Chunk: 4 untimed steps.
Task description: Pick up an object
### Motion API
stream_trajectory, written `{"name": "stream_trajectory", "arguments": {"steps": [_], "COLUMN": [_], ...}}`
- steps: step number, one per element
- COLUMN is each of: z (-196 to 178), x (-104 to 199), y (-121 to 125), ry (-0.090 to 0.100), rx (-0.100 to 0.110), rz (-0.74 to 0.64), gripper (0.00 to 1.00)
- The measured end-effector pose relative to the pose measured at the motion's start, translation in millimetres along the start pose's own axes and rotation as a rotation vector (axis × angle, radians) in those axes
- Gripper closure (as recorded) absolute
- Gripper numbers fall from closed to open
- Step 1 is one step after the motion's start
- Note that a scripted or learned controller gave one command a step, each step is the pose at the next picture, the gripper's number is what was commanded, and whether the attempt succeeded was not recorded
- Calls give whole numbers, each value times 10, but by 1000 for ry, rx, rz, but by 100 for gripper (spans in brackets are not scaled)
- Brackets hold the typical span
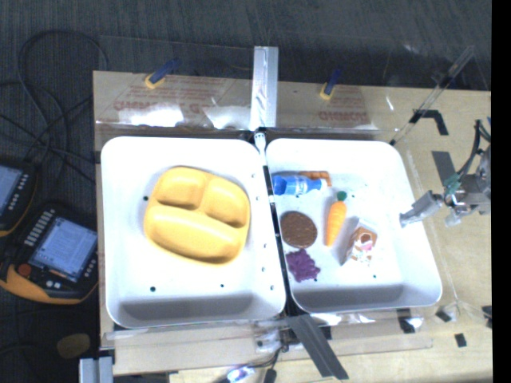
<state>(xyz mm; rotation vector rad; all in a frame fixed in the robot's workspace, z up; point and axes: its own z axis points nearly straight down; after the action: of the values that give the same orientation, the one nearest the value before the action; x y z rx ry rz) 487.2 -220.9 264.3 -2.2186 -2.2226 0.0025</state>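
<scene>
The counter (447, 309) carries two shallow white bins side by side. The left bin (120, 294) contains one large yellow moulded item (197, 213) with three rounded lobes, lying near the bin's centre.

The right bin (399, 290) contains the small objects. A blue bottle (296, 185) lies on its side near the upper left of this bin, close to the divider between the bins, with a thin orange piece (318, 175) just behind it. A brown disc (299, 229) lies flat below the bottle. A purple cluster (303, 265) lies just below the disc. An orange carrot (335, 219) with a green top lies right of the disc, top pointing toward the far wall. A small wedge-shaped item (361, 246), red, white and tan, lies just right of the carrot's lower end, apart from it.

The pincer (461, 198) is located at the right edge of the view, outside the right bin and above the counter, well apart from all objects. Nothing is visible between its fingers. Whether it is released or clenched cannot be determined at this resolution.

Two clips, one at (160, 73) and one at (330, 87), sit on the clear sheet behind the bins.
</scene>
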Motion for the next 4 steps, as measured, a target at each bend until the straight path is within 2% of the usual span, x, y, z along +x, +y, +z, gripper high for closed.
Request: {"name": "stream_trajectory", "arguments": {"steps": [1, 2, 3, 4], "z": [1148, 1746, 1653, 1410], "x": [165, 643, 648, 105], "y": [457, 1, 9, -36], "ry": [1, -6, -4, 1], "rx": [0, -13, -14, 1], "rz": [-192, -41, -41, -165], "gripper": [0, 0, 100, 100]}}
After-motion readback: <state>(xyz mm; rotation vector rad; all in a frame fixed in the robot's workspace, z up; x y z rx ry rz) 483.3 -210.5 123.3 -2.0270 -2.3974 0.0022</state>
